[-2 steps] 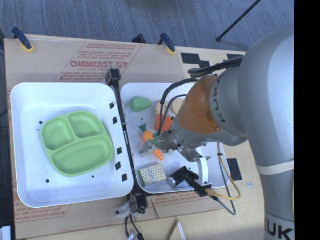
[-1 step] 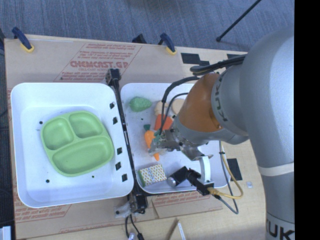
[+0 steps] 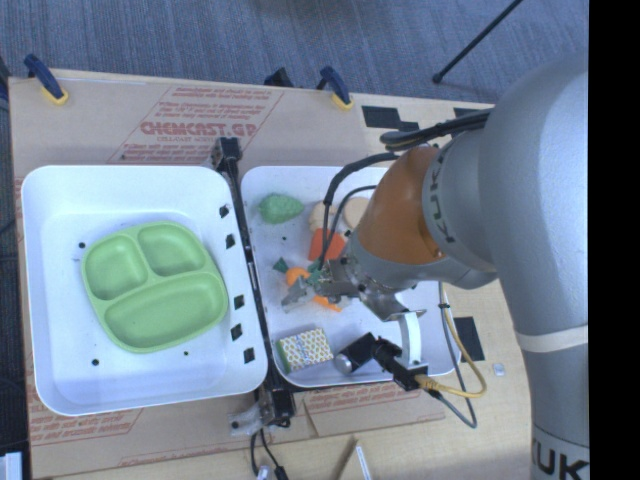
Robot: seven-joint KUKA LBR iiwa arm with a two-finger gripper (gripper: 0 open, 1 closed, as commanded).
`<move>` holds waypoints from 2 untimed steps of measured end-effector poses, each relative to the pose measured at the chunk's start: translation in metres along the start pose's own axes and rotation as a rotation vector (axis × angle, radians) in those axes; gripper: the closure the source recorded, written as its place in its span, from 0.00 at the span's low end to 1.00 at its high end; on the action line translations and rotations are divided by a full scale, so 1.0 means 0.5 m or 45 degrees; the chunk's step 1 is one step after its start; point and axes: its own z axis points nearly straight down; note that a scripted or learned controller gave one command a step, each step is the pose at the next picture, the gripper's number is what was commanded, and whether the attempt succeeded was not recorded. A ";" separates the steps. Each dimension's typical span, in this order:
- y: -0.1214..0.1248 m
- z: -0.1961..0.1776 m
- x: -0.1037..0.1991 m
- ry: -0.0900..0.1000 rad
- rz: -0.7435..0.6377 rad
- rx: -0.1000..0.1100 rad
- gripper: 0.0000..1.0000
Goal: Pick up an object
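From above, the arm (image 3: 480,218) leans in from the right, its orange band (image 3: 400,213) over the right bin (image 3: 262,268), wrist tipped down toward the bin's middle. The gripper (image 3: 322,286) sits low among orange and green bits (image 3: 300,276); whether it pinches anything, I cannot tell. A green lump (image 3: 281,207) lies near the far wall, a patterned block (image 3: 305,348) by the near rim. Over in the left bin (image 3: 50,268), a green tray (image 3: 155,283) rests mid-floor, white floor open all round it.
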 end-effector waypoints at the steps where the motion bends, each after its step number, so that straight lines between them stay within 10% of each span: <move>1: 0.000 -0.019 0.000 0.000 -0.006 0.002 1.00; 2: 0.000 -0.019 0.000 -0.001 -0.007 0.002 0.00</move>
